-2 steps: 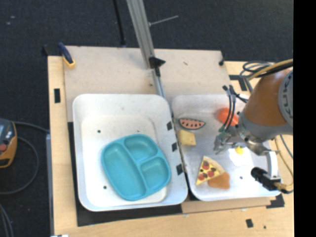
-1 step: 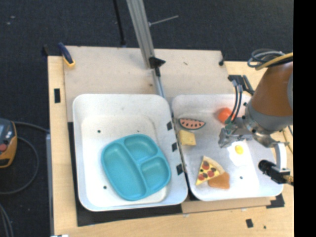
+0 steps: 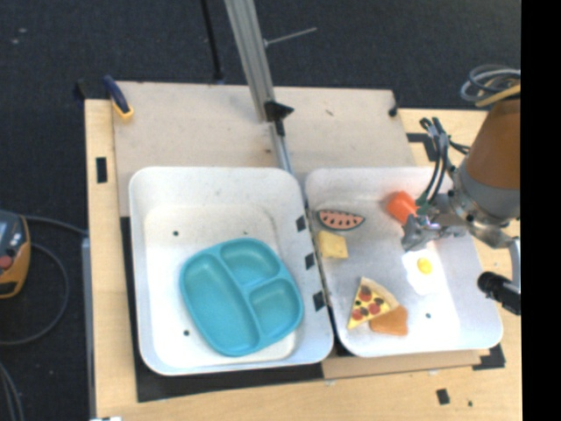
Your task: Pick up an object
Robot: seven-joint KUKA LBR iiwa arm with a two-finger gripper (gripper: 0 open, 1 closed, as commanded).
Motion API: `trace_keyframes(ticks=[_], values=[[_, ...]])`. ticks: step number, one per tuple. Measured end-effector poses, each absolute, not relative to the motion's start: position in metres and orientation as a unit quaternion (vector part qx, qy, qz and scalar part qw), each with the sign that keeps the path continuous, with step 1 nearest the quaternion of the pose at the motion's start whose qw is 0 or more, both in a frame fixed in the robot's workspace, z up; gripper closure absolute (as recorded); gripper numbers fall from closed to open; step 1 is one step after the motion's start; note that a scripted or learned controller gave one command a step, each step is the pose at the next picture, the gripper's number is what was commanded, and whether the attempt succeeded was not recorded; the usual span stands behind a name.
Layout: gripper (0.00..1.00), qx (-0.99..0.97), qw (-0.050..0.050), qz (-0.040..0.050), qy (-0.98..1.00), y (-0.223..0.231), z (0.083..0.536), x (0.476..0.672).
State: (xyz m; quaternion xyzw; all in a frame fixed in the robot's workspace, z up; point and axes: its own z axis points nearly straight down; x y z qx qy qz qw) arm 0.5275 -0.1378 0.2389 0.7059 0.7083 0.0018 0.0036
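Fried-egg toy (image 3: 422,270), white with a yellow yolk, lies in the right bin (image 3: 473,318) just below the gripper (image 3: 419,232), and by that nearness it reads as the likely pick. Arm's wrist hangs over the bin's right half. Whether the jaws are open or closed cannot be told from this slant; nothing is seen between them.

Judgement on the step: the egg looks flat and thin, so a grasp would want the jaws brought straight down over it and closed low against the bin floor. A high close would likely slip off.

Around the egg, largest first:
- Left bin (image 3: 149,200), well to its left, carrying a blue divided plate (image 3: 241,295).
- Pizza slice (image 3: 375,307), down and left, near.
- Watermelon slice (image 3: 340,219), up and left.
- Orange piece (image 3: 401,205), above, close by the gripper; it could be nudged on the descent.
- Yellow block (image 3: 333,246), left, beside the bin wall.

The desk's metal post (image 3: 254,60) stands far up-left, out of the way.
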Motion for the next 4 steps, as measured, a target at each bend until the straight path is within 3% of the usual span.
trace_keyframes(ticks=[1, 2, 4], values=[[1.00, 0.706, 0.003, 0.0013, 0.708, -0.139, 0.264, 0.529], [1.00, 0.705, 0.001, 0.0007, 0.709, -0.097, 0.258, 0.551], [1.00, 0.705, 0.001, 0.0008, 0.710, 0.018, 0.241, 0.576]])
